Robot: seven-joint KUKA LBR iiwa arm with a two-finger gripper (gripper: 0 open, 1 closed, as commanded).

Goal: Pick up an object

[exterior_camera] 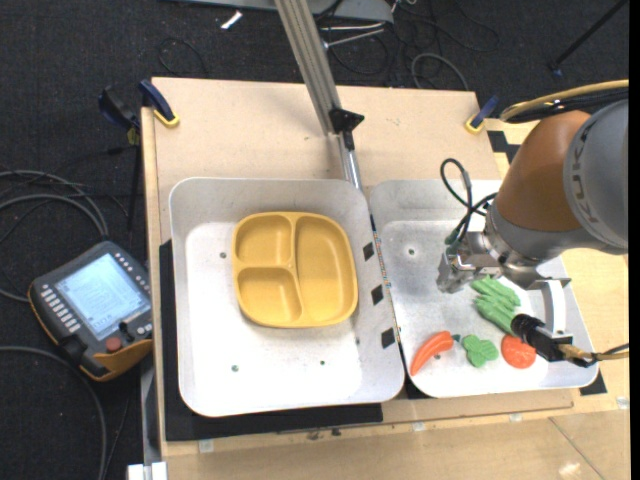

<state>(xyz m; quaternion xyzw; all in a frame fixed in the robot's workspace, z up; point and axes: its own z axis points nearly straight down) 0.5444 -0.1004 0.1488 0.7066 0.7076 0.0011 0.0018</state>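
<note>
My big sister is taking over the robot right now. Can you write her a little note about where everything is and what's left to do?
Gripper: low over the right white bin, beside the light green leafy toy; nothing seen between its fingers.
Things: orange toy carrot, small dark green toy and red-orange round toy lie along the right bin's near edge. The yellow three-part plastic plate sits in the left white bin.
Done: nothing lifted.
Left: grasp one toy and raise it.

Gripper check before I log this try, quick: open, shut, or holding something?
Gripper: cannot be told; it hangs low in the right bin beside the green toy.
</note>
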